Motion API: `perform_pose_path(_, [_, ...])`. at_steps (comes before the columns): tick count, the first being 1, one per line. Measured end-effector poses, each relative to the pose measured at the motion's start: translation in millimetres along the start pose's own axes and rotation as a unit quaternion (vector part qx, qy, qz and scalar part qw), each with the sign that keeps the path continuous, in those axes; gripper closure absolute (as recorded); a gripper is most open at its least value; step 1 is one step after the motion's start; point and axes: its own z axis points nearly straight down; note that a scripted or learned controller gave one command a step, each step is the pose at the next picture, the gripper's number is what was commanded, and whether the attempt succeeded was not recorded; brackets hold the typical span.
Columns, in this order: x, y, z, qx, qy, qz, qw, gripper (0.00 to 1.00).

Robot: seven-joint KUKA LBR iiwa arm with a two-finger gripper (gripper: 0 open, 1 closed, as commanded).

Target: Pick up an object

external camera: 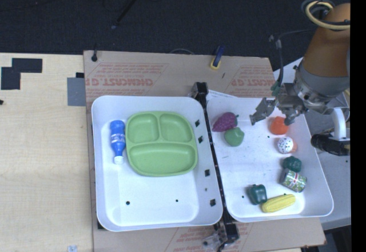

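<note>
Left bin (106, 199): divided tray (161, 143) in the middle, bottle (117, 140) just left of it. Right bin (320, 202): two fruits (230, 128) near the left wall, ball (285, 144) right of them, can (293, 180) nearer, corn (278, 203) at the front edge. Gripper (275, 114) over the far right.

An orange round object (278, 126) lies in the right bin (320, 188). It is near the far edge, just under the gripper (275, 112).

Grey arm (323, 74), orange band (yellow cable)
</note>
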Motion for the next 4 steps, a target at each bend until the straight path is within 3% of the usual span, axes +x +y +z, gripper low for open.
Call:
perform_pose_path(1, [-0.2, 2.1, -6.7, -0.006, -0.001, -0.001, 1.0, 0.0])
perform_pose_path(4, [5.4, 6.5, 165.1, -0.003, 0.0, 0.0, 1.0, 0.0])
